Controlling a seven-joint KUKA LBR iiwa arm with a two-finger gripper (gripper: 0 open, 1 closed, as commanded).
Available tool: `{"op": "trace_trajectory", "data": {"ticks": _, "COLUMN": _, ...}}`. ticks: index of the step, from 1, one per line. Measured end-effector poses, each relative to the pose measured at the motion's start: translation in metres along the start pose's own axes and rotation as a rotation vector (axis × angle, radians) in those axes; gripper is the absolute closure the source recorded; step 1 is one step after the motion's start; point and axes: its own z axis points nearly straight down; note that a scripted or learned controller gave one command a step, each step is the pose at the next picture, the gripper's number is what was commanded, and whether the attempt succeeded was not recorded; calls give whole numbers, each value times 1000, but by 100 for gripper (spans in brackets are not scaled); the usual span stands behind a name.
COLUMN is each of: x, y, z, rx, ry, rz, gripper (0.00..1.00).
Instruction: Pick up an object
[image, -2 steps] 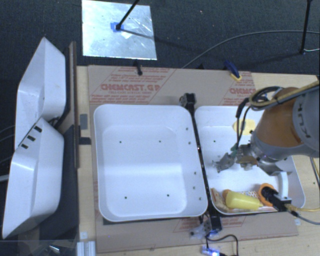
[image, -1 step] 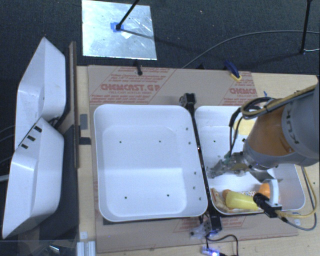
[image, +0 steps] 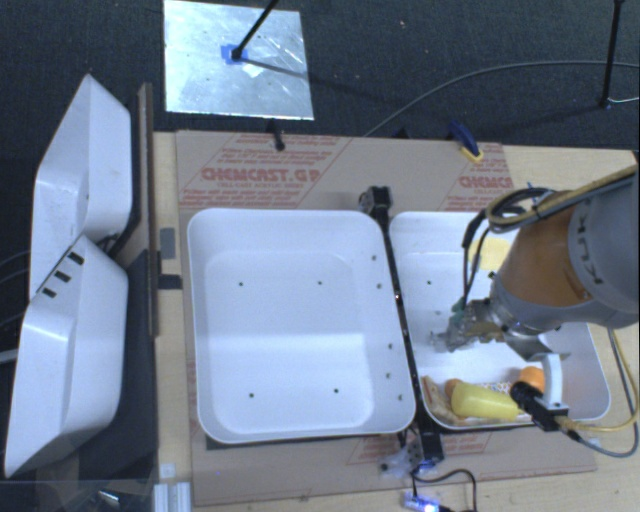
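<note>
The arm (image: 560, 265) reached over the right bin (image: 425, 250), its gripper (image: 458, 330) low above that bin's floor. Whether the gripper was spread or pressed together I could not tell. A yellow object (image: 482, 400) lay by the right bin's near rim, an orange one (image: 531, 379) just beside it. The left bin (image: 290, 320) adjoined on the surface (image: 330, 160).

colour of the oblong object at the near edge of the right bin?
Yellow: the oblong plastic object lies in the right white bin, clearest in the camera view.
</note>
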Motion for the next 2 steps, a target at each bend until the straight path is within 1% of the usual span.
{"op": "trace_trajectory", "data": {"ticks": 1, "x": 1, "y": 1, "z": -42, "rx": -2, "ry": 0, "rz": 0, "gripper": 100}}
{"op": "trace_trajectory", "data": {"ticks": 2, "x": 2, "y": -2, "z": -103, "rx": -5, "ry": 0, "rz": -1, "gripper": 100}}
